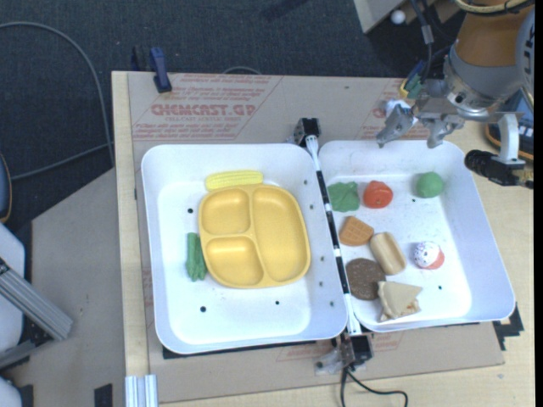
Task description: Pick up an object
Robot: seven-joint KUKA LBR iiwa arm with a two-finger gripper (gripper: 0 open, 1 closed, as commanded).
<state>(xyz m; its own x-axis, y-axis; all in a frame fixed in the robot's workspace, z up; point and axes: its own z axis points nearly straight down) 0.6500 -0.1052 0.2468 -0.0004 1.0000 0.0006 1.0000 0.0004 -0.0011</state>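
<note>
Half of my arm is cut off at the frame's top while my pincer [418, 131], fingers spread and holding nothing, hangs over the right bin's [488, 253] far rim, near the round green ball [429, 184], which has no long axis.

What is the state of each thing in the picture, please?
gripper: open, above the right bin's far rim, holding nothing
yellow plate: flat in left bin, compartments bare
corn: lying beside plate's far edge
green pod: lying left of plate
tomato: resting in right bin
green ball: resting, untouched
</note>
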